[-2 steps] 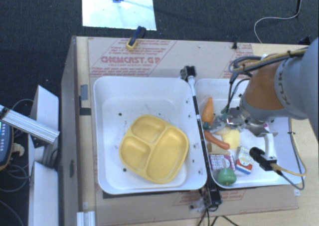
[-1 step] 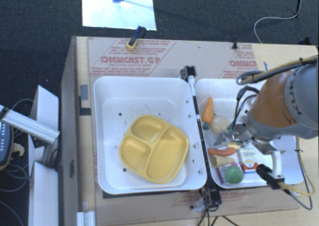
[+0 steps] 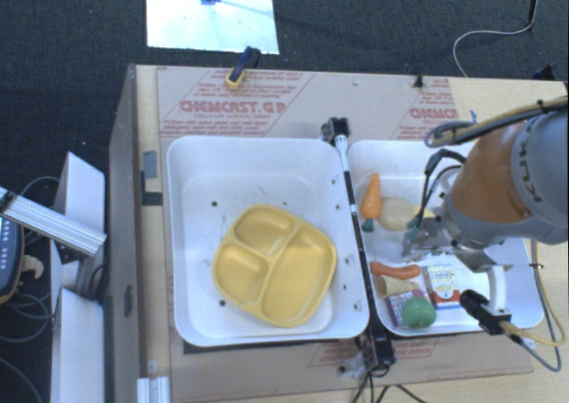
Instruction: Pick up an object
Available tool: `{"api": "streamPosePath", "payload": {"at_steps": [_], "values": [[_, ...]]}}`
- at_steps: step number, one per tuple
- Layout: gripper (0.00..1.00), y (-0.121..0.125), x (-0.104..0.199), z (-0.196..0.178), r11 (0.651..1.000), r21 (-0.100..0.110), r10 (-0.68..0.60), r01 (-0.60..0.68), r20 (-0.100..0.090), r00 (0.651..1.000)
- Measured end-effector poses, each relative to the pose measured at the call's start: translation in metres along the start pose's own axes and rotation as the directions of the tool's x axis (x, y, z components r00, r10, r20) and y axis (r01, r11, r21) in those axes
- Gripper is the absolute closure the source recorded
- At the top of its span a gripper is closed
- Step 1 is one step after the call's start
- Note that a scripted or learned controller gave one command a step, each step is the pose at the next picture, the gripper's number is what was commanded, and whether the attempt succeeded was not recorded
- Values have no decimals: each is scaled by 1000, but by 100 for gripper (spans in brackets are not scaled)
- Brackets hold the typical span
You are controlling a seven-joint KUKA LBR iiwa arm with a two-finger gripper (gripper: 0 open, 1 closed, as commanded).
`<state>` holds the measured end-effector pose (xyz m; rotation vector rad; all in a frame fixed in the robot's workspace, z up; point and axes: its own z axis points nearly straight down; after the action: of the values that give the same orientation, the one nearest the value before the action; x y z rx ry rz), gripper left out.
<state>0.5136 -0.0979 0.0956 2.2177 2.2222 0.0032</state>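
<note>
Camera view, left to right. Left shallow white plastic bin (image 3: pixel 191 179) holds a yellow plastic divided plate with three compartments (image 3: pixel 275 264), lying slightly tilted toward the bin's lower right. A black divider strip (image 3: pixel 353 214) runs between the two bins. Right shallow white plastic bin (image 3: pixel 391 157) holds the small stuff: an orange toy carrot with a green stub end (image 3: pixel 372 197) near the left wall, upright along the wall; a pale cream rounded object (image 3: pixel 396 213) just beside it; a small orange-red elongated piece (image 3: pixel 394 270) below those; a tan cone-shaped piece (image 3: pixel 396 286) right under it; a green ball-like object (image 3: pixel 419 312) at the bin's lower edge; a white-and-red printed packet (image 3: pixel 442 284) just right of the cone. Grey arm with the orange band (image 3: pixel 502 183) comes in from the right, over the right bin. Gripper (image 3: pixel 416 241) sits low, next to the cream object and above the orange-red piece. Claw state: can't tell, wrist body blocks it. Nothing visibly between them.
</note>
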Motion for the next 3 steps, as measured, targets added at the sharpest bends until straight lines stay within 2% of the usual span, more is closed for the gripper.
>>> {"api": "streamPosePath", "payload": {"at_steps": [1, 2, 3], "values": [[0, 0, 0, 0, 1000, 0, 0, 0, 0, 1000], [0, 63, -6, 9, 1000, -4, -1, 1, 2, 1000], [0, 141, 8, 9, 1000, -6, -2, 2, 4, 1000]]}}
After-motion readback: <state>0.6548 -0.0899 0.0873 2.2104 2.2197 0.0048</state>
